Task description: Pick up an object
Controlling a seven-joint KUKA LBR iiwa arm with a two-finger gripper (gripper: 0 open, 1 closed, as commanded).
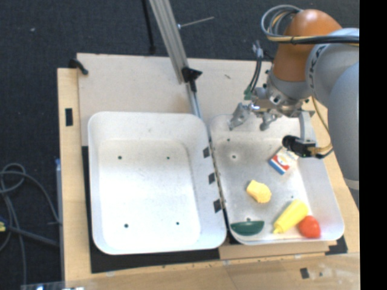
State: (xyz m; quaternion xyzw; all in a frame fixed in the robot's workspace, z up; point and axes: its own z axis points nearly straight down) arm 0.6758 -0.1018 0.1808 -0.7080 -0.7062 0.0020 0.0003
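Camera view: the right bin holds 5 objects. Along its near edge lie a dark green piece, a yellow bottle and a red ball. A yellow block sits mid-bin, and a red, white and blue carton lies farther back. The gripper hangs over the far rim, fingers spread and holding nothing, well apart from every object

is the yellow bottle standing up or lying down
Lying down. The yellow bottle rests on its side on the floor of the right bin, slanted, next to the red ball.
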